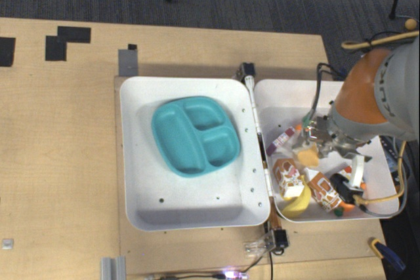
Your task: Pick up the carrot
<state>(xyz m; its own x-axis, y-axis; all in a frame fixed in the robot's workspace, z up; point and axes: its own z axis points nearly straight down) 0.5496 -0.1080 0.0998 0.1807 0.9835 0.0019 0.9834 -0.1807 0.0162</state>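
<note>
The carrot [347, 207] is a small orange piece with a green end, lying at the front of the right bin [275, 98] close to its near wall. My gripper [326, 146] hangs over the middle of that bin, up and left of the carrot and apart from it, just above a pale yellow item [307, 157]. The grey arm with its orange band [362, 94] covers the bin's back right part.
Around the carrot lie a yellow banana [297, 201], two brown-and-white packets [287, 174] [323, 189], and a purple-and-white packet [283, 139]. The left bin [141, 206] holds a teal divided plate [195, 134]. A rail [257, 134] separates the bins.
</note>
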